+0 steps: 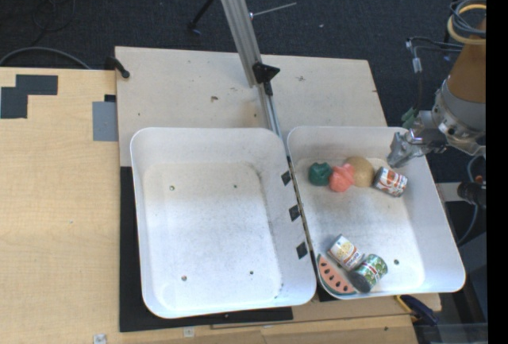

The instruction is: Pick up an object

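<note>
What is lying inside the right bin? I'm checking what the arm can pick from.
In the right bin: a green object, pink object, tan ball, three small cans and a watermelon slice, partly covered.

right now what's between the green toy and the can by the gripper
In the camera view, two items lie between the green toy and the can: a pink toy and a tan ball, touching each other.

A small red-and-white can (390,181) is seen lying on its side in the right bin (429,255), near the far right wall, just beside a tan round object (359,170).
</note>
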Motion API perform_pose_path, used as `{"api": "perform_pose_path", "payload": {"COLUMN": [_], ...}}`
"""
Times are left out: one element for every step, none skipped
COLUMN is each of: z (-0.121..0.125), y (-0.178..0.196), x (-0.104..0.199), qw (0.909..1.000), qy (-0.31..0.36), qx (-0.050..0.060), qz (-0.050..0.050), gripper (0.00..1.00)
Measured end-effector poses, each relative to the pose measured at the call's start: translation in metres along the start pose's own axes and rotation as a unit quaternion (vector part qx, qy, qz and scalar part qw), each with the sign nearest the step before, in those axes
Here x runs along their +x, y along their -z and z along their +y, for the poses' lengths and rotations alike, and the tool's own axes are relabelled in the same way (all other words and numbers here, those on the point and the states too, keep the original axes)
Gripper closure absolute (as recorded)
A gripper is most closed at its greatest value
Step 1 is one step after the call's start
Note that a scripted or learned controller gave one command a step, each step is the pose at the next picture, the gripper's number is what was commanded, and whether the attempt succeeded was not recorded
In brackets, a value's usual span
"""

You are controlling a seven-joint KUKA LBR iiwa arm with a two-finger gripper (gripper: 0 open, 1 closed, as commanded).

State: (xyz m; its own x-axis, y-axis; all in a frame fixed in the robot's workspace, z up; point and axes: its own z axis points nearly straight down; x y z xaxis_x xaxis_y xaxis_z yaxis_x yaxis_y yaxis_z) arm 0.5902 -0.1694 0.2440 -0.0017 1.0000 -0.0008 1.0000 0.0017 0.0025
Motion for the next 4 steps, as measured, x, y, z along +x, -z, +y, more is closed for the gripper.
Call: {"api": "perform_pose_path", "payload": {"z": [0.013,0.024,0.034,0.043], "y": [0.007,-0.006,0.002,-0.005], "x": [0.054,0.111,0.16,0.222], "qw": [1.0,1.0,1.0,1.0], "qy": [0.002,0.001,0.001,0.002], "qx": [0.001,0.003,0.002,0.002], "qz": [0.001,0.002,0.001,0.001], "gripper": [1.0,1.0,1.0,1.0]}}
